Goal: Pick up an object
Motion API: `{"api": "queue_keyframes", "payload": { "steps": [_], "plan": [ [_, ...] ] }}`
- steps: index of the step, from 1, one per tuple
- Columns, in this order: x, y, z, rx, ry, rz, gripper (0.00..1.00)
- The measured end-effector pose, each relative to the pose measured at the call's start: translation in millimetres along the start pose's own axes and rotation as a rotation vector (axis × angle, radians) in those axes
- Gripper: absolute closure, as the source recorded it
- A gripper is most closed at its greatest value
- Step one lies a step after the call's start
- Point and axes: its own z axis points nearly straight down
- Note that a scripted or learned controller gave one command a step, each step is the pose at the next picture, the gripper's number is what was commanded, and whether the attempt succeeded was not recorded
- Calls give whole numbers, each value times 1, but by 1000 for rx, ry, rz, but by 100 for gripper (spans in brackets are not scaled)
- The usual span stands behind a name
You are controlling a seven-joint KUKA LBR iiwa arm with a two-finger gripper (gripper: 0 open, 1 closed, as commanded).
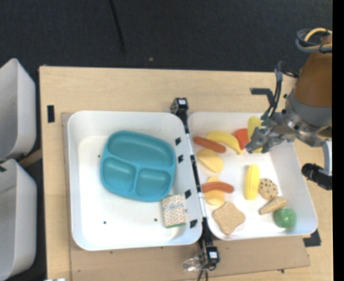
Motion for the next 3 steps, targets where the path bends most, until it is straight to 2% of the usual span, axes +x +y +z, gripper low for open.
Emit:
{"api": "queue_keyframes", "payload": {
  "steps": [1, 2, 3],
  "plan": [
    [39, 39, -9, 0, 1, -3, 100],
    [62, 53, 9, 4, 0, 0, 100],
    [60, 60, -5, 2, 0, -2, 100]
  ]
}}
